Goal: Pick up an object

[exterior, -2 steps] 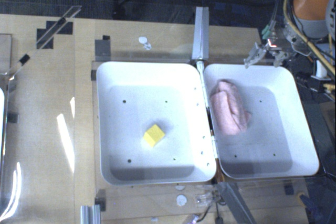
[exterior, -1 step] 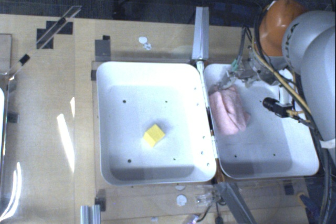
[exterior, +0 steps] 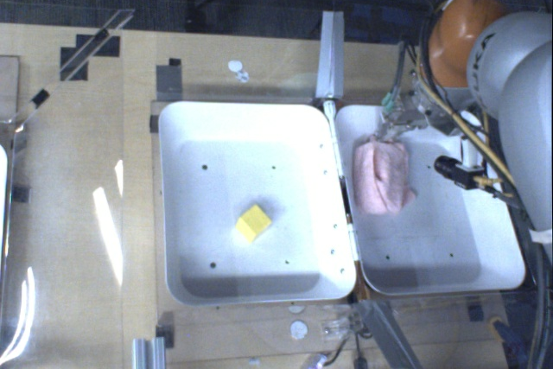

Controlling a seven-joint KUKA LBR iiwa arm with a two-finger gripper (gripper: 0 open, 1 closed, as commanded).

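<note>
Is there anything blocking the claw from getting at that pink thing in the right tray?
Nothing visible does. The gripper sits right at the top end of the pink object in the right bin, with no other item between them.

The arm [exterior: 510,73] runs off the frame's right edge; the gripper [exterior: 399,118] fingertips are too blurred to read.

surface: pale wooden bench [exterior: 86,212] | on it: two shallow white plastic bins, left bin [exterior: 186,186], right bin [exterior: 492,259], side by side toward its right edge
</note>
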